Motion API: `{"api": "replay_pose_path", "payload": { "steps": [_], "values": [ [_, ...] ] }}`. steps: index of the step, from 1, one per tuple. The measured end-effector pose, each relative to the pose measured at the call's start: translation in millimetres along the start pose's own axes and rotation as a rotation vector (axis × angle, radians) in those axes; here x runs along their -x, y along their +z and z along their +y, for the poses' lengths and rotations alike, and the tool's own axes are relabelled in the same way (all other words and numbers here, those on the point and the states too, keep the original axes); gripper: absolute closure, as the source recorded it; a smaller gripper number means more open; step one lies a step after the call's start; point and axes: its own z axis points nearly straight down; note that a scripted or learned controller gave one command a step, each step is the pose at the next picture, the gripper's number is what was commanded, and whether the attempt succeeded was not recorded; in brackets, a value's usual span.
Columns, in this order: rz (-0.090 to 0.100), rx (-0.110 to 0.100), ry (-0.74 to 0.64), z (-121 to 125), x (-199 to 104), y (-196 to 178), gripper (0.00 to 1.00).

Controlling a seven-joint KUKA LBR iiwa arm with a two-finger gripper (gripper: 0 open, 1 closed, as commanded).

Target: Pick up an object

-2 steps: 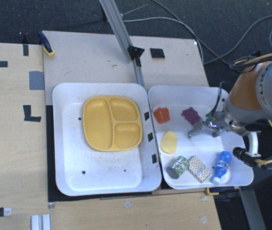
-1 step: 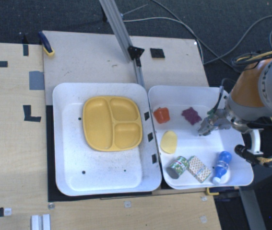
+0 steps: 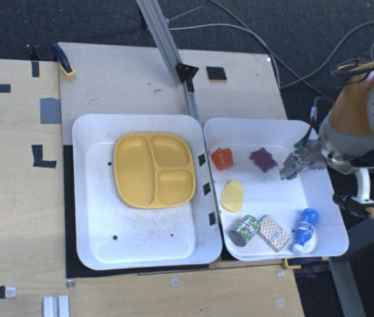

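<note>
Progress: we judge the pick not yet made, nothing lifted
Gripper: low in the right bin, just right of the purple object; we cannot tell how it is set
Candidates: orange piece, yellow piece, small can, patterned packet, blue bottle, all resting
Left: close, grip, raise
</note>
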Motion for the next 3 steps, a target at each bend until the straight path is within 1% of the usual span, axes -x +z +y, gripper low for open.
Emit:
{"api": "replay_pose_path", "payload": {
  "steps": [1,2,3],
  "values": [
    [0.0,0.0,0.0,-3,0,-43,1.0],
    [-0.001,0.002,0.0,-5,4,-105,1.0],
    [0.003,-0.001,-0.006,9,-51,-112,1.0]
  ]
}}
